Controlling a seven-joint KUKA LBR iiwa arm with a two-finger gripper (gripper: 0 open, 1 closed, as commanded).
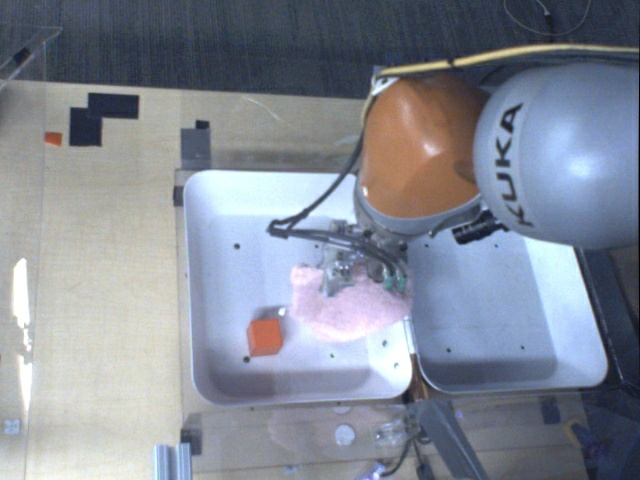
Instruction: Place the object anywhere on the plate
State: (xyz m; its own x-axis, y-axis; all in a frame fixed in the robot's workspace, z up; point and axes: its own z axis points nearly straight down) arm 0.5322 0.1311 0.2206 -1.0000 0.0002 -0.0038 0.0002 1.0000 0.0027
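A small orange block (265,337) lies on the floor of the left white bin (225,268), near its front left. A pale pink plate (345,306) rests in the same bin toward its right side. My gripper (345,273) hangs over the plate's upper edge, well right of and behind the block. The arm's orange band and grey wrist cover the bin's back right corner.
The right white bin (500,338) adjoins the left one. A black cable (300,223) loops out from the wrist over the left bin. Black and orange markers (90,120) sit on the wooden bench at far left.
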